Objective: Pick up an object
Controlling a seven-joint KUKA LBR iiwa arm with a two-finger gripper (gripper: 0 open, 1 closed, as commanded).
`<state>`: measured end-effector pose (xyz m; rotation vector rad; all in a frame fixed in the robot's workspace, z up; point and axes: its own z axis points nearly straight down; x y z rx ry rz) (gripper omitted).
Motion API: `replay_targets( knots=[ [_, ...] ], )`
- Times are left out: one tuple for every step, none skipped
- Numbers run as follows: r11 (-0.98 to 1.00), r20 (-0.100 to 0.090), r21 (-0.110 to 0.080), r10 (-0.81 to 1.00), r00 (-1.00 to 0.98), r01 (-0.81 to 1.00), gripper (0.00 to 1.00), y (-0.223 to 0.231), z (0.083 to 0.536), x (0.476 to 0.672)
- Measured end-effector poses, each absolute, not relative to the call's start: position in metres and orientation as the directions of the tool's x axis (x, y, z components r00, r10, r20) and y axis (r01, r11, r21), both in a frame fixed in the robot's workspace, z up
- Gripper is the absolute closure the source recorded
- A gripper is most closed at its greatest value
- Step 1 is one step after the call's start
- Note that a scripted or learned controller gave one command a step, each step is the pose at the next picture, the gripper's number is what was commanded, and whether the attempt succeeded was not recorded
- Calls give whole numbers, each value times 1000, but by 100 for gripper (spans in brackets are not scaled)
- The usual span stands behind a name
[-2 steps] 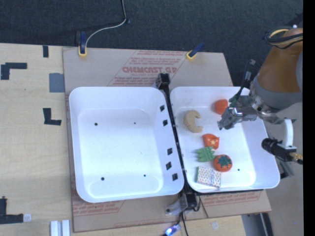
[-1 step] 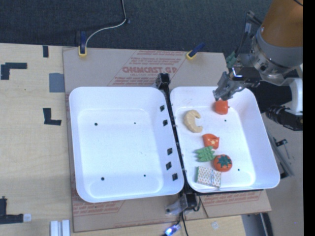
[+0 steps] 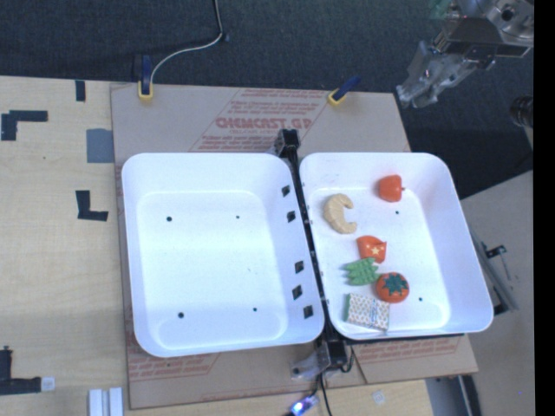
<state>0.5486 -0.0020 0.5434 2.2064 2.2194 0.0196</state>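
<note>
You are looking down on the desk [image 3: 52, 232], where two white bins are sitting side by side on a brown board [image 3: 260, 120]. The left bin [image 3: 208, 172] is holding nothing you can pick. The right bin [image 3: 434, 232] is carrying six small pieces: a red piece [image 3: 390, 188] near the far wall, a tan croissant-shaped piece [image 3: 340, 213] just beside the divider, an orange-red piece [image 3: 372, 248] in the middle, a green leafy piece [image 3: 361, 272] touching it on the near side, a red tomato-like piece [image 3: 392, 287] just beside the green one, and a flat patterned packet [image 3: 368, 312] near the front wall.

The claw [image 3: 425, 81] is hanging well apart from the bins, beyond the far right corner of the board, and is carrying nothing. Whether it is spread or pressed together, you cannot tell at this angle.

These pieces are probably light toy food, stiff and smooth, so rounded ones may be slipping out of a pinch. The croissant-shaped piece is standing clear of its neighbours; taking it across its narrow middle looks the safest hold. The clustered green and red pieces are leaving little room for fingers, and the packet is lying too flat to grip easily.
</note>
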Motion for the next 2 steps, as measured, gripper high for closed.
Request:
replay_targets(
  knots=[
    [7, 0, 0, 1000, -7, 1000, 100, 66, 534, 589],
    [5, -1, 3, 1000, -5, 1000, 100, 122, 534, 640]
  ],
)
